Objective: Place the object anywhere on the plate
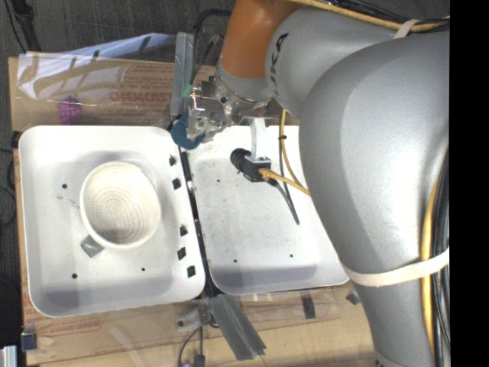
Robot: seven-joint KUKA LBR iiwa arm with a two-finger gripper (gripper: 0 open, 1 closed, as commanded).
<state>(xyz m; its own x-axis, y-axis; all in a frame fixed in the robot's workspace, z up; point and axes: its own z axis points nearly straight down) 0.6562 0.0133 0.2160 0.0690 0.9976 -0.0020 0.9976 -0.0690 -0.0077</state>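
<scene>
A white round plate (120, 203) lies in the middle of the left bin (46, 281). My gripper (197, 125) hangs over the far end of the divide between the two bins, at the back left corner of the right bin (260, 266). A small blue-teal object (182, 134) sits right at the gripper's tip, above the bins' rims. The wrist hardware hides how the gripper meets it. The plate is well to the left of and nearer than the gripper.
A small grey piece (90, 245) lies in the left bin against the plate's near left edge. Behind the bins, cardboard carries a clear plastic bag (84, 63) and a purple thing (69, 111). A black fitting with a yellow cable (252, 165) hangs over the right bin.
</scene>
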